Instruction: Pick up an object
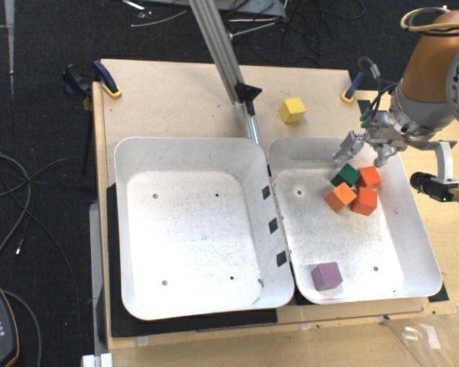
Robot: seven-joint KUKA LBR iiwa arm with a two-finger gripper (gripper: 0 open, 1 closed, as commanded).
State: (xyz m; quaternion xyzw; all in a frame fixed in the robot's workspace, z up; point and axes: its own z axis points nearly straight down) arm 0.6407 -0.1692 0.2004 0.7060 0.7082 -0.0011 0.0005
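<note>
Camera view from up top, what have you got?

— Two shallow white bins side by side on the bench. The left bin (191, 228) has nothing but speckles on its floor. The right bin (413, 270) carries the blocks.

— Which blocks?

— A tight cluster near its far end: a green block (345, 177), and touching it an orange block (340, 198), a red-orange block (364, 201) and another red-orange block (370, 177) at the back. A purple block (327, 275) sits well apart from them, near the front wall. A yellow block (292, 110) lies outside both bins on the bare bench (176, 98), beyond the right bin's far edge.

— And the arm?

— It reaches in from the right, orange band uppermost. The gripper (364, 153) hangs just above the far side of the cluster, fingers spread wide — one finger (346, 148) toward the green block's side, the other over the rear red-orange block. Nothing sits between them.

— Anything else?

— A slanted metal pole (218, 44) comes down to the seam between the bins, and clamps (101, 79) grip the bench's far corners.
</note>
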